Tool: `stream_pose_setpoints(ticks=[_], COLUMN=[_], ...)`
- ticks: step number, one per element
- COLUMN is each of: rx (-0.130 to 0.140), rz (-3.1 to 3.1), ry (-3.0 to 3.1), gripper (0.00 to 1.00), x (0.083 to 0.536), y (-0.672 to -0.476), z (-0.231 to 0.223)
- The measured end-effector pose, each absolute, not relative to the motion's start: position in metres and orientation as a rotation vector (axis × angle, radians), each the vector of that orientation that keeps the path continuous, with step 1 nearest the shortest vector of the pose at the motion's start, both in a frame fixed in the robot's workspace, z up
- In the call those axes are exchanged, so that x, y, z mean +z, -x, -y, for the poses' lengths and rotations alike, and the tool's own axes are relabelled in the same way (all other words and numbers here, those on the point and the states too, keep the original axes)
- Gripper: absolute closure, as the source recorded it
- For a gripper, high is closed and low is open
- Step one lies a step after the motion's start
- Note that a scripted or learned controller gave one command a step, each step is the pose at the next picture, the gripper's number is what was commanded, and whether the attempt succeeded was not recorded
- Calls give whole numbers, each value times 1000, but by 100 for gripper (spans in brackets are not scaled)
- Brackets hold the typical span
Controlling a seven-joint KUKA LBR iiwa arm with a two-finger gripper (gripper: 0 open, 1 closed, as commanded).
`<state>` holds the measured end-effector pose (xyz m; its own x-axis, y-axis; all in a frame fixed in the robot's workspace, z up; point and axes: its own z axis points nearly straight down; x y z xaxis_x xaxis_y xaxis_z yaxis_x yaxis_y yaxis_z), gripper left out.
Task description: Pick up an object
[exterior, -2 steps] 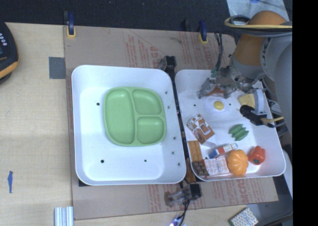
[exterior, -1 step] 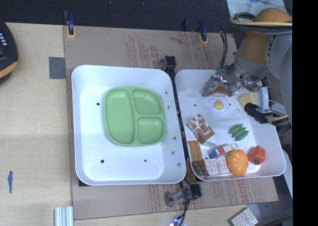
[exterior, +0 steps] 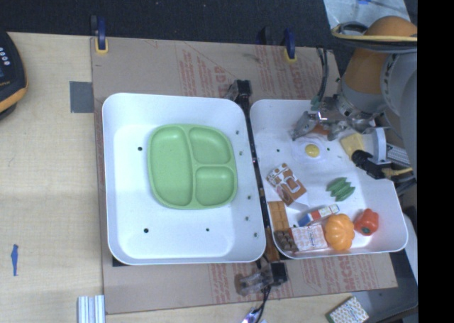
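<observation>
The gripper (exterior: pixel 312 126) is lowered at the far side of the right bin (exterior: pixel 273 112), just beyond a fried egg (exterior: pixel 312 150); its state cannot be told. An orange pumpkin (exterior: pixel 339 231) and a red pepper (exterior: pixel 366 221) are seen near the bin's near right corner.

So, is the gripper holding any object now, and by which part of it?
It cannot be told. The gripper is low in the right bin, just above the fried-egg toy, but nothing visibly sits in its grasp.
</observation>
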<state>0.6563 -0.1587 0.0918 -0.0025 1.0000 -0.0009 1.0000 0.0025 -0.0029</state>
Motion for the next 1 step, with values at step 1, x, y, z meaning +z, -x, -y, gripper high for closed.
stream_pose_setpoints(ticks=[1], rx=[5], rz=[2226], ry=[2216], gripper=[100], x=[103], y=[-657], z=[159])
